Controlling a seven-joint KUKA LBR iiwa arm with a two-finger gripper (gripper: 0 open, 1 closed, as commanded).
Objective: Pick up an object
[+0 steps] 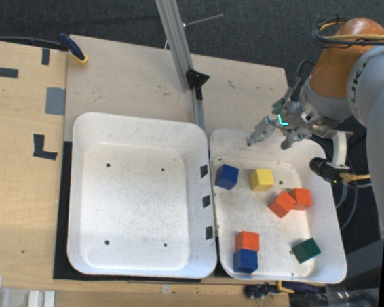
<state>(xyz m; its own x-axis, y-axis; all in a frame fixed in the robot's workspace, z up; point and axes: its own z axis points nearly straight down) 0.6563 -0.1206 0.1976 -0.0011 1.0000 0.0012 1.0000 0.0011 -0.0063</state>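
Camera view, approach step. Gripper (273, 135): fingers spread apart, nothing between them, poised over the far rim of the right bin (334, 263). Yellow block (261, 179) just below it; blue block (227, 176) beside that; orange blocks (289, 201) further off. Next move, by judgement: centre over one block, descend, close.

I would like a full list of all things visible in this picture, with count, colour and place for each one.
bins: 2, white, side by side on the bench
blue cubes: 2, right bin, one at upper left, one at the lower edge
yellow cube: 1, right bin, beside the upper blue one
orange cubes: 3, right bin, two touching at right, one on the lower blue cube
green cube: 1, right bin, lower right
arm: 1, grey and orange, right
claw: 1, open, above the right bin's top edge
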